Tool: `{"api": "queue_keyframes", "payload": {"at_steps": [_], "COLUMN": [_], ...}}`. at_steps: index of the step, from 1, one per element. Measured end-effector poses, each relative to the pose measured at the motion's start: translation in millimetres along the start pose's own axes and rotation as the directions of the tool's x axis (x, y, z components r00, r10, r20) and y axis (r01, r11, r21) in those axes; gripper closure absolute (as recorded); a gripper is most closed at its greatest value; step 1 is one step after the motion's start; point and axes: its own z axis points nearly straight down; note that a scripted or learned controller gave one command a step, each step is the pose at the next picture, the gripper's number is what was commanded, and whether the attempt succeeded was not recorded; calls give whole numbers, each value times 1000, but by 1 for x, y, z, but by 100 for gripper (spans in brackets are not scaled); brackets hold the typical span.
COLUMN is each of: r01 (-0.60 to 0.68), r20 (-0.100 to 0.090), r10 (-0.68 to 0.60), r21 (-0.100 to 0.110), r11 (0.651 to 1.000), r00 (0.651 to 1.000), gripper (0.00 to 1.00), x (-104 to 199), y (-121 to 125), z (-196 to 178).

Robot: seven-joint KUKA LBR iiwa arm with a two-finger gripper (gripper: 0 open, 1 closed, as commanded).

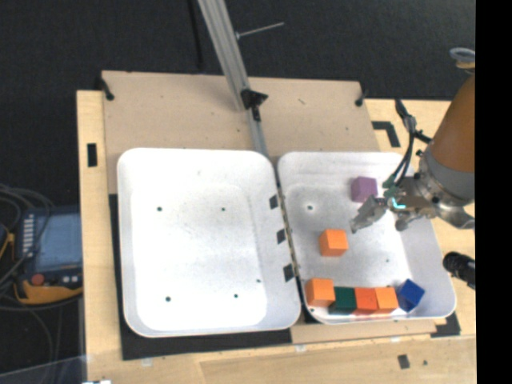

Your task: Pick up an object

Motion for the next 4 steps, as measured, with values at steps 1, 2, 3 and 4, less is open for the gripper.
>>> {"api": "queue_keyframes", "payload": {"at_steps": [1,2,3,4], "r01": [-4,-4,-5,-6], "r20": [1,1,1,1], "r10": [4,4,5,6], "r21": [-6,3,2,2], "r11": [1000,1000,1000,1000], "r00": [1000,1000,1000,1000], "gripper": [0,0,0,0], "x": [0,1,6,15], "y": [1,-3,-3,-4], "z": [-2,60,105,154]}}
